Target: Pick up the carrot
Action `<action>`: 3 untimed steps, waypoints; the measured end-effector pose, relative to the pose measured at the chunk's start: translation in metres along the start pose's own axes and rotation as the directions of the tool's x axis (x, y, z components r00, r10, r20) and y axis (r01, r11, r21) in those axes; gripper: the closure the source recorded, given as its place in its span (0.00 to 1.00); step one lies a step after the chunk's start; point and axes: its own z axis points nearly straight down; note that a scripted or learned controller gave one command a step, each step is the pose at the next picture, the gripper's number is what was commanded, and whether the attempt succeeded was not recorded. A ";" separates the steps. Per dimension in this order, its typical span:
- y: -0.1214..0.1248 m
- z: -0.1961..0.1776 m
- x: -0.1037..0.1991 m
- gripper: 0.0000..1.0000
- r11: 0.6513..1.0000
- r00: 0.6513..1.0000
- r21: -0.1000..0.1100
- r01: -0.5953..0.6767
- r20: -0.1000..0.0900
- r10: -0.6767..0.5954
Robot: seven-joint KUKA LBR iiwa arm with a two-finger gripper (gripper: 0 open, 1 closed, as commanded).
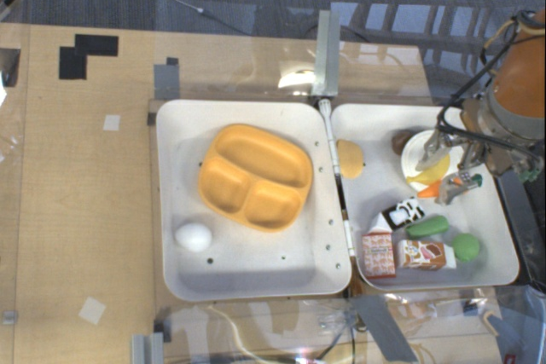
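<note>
In the right bin, cartons and green vegetables line the near edge; farther back, the carrot lies beside a white plate, between the parted fingers of the gripper poised over it.

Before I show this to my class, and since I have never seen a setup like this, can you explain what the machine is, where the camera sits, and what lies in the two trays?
One fixed camera looks down at a slant on a bench with two shallow white bins. The grey arm with its orange band reaches in from the right; its end effector hangs over the right bin, just above an orange carrot at the edge of a white plate. Nearby lie a green cucumber, a green ball, two small cartons and a tan disc. The left bin holds a yellow divided plate and a white ball.
</note>
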 end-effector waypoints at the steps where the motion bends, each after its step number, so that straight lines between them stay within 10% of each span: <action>1: -0.011 0.101 0.041 1.00 0.992 0.992 0.006 0.128 0.010 -0.128; 2: 0.011 0.106 -0.023 1.00 0.992 0.990 0.017 -0.129 0.053 0.127; 3: 0.026 0.104 0.016 1.00 0.999 0.997 0.030 0.037 0.063 -0.039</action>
